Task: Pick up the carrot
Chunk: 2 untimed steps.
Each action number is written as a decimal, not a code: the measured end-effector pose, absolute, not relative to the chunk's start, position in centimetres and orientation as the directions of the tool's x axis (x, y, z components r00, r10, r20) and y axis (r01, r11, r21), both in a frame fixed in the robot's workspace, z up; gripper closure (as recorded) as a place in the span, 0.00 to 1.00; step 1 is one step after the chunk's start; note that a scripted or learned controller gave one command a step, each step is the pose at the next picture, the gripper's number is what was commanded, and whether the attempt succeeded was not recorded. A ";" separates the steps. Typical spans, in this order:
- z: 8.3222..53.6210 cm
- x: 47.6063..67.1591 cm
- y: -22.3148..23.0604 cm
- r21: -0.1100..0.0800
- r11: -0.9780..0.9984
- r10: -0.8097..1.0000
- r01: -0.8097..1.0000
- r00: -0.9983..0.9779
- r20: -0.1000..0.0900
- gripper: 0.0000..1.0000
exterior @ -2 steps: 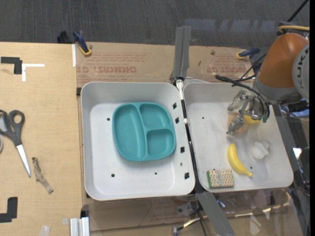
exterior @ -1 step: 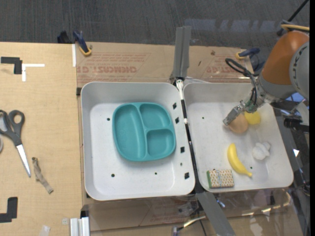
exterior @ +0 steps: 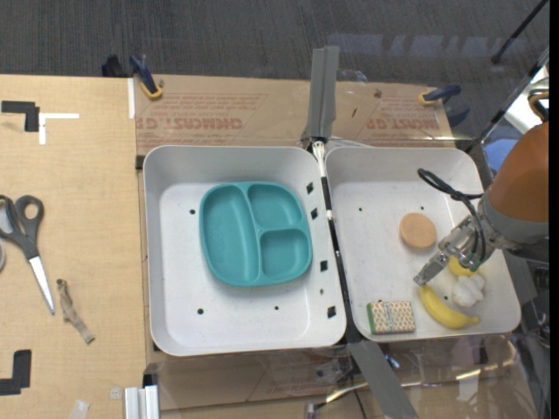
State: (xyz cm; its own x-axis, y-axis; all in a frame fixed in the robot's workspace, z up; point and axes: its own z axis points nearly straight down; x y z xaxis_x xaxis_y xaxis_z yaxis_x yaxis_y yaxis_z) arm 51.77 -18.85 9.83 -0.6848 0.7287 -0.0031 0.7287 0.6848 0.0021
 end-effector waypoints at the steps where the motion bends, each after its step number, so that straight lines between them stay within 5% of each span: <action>1: 10.8 52.0 -18.9 0.004 0.687 0.727 0.727 -0.687 -0.007 1.00; 2: 21.3 50.0 -19.4 0.001 0.583 0.813 0.813 -0.583 -0.004 1.00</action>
